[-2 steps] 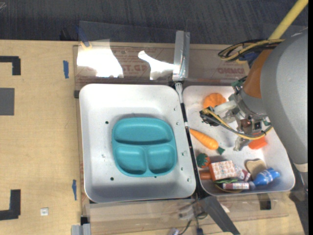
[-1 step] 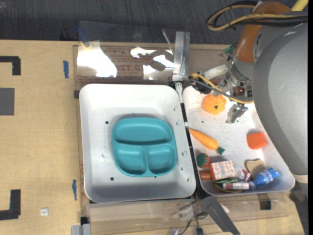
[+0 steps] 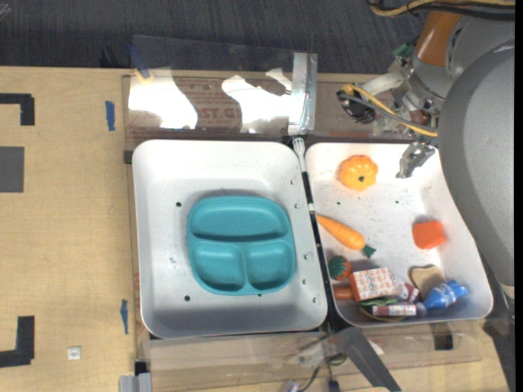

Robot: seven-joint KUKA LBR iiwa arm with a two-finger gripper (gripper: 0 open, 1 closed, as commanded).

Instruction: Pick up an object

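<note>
Nearest the lower edge, the right bin [image 3: 458,219] holds a crowded corner: a small box [image 3: 374,283] with red print, a red-and-white tube [image 3: 395,309] just below it, a blue bottle [image 3: 445,295] beside those, and a tan piece [image 3: 425,276] touching the bottle's upper side. A red item with green [image 3: 340,266] lies just left of the box. Above that, a carrot [image 3: 341,233] lies slantwise near the bin's left wall, its green end toward the pile. An orange block [image 3: 429,233] sits alone on the right side. Farther up, a small pumpkin [image 3: 358,171] rests near the far left corner.

The left bin [image 3: 155,219] carries a teal divided tray [image 3: 240,244] at its middle.

At the far right corner of the right bin the gripper [image 3: 414,158] hangs over the bin floor, right of the pumpkin and apart from it; nothing is seen between its fingers, and whether they are spread or closed I cannot tell
</note>
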